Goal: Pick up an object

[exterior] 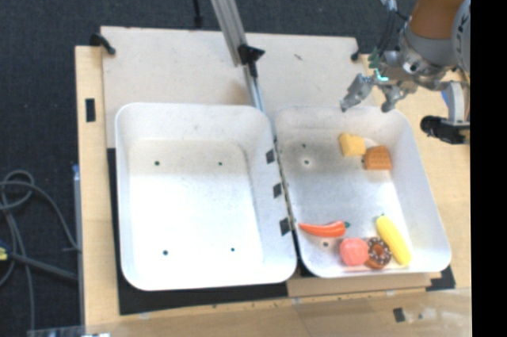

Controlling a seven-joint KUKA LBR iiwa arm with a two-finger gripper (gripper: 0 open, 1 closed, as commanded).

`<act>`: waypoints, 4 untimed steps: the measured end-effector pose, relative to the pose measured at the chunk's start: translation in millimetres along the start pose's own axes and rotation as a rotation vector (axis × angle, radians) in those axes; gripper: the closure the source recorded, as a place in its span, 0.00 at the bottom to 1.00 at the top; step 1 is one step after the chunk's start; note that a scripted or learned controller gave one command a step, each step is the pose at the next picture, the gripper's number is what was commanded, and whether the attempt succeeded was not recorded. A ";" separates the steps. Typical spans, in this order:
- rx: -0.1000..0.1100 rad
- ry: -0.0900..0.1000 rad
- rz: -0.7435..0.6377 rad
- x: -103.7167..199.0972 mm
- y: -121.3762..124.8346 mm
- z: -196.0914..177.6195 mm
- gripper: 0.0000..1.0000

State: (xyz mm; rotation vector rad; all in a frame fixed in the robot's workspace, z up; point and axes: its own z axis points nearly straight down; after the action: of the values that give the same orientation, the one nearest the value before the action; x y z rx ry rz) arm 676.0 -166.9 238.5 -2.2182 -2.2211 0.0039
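My gripper hangs open above the far rim of the right bin, with nothing between its fingers. Just below it in that bin lie a yellow block and an orange-brown piece. Along the bin's near edge rest a red-orange chili pepper, a pink round fruit, a small dark chocolate-coloured donut and a yellow banana-like piece.
The left bin sits beside the right one, sharing a middle wall. A slanted metal post rises behind the bins near their junction. Cables lie on the dark floor at the left.
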 end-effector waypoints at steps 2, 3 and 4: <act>0.000 -0.002 -0.005 2.8 8.5 54.6 0.00; 0.001 -0.002 0.001 0.0 -0.7 113.4 0.00; -0.010 -0.007 0.000 -2.5 1.3 134.0 0.00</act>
State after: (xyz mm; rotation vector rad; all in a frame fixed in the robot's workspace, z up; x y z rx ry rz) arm 676.8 -169.3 104.5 -2.2267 -2.2289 0.0006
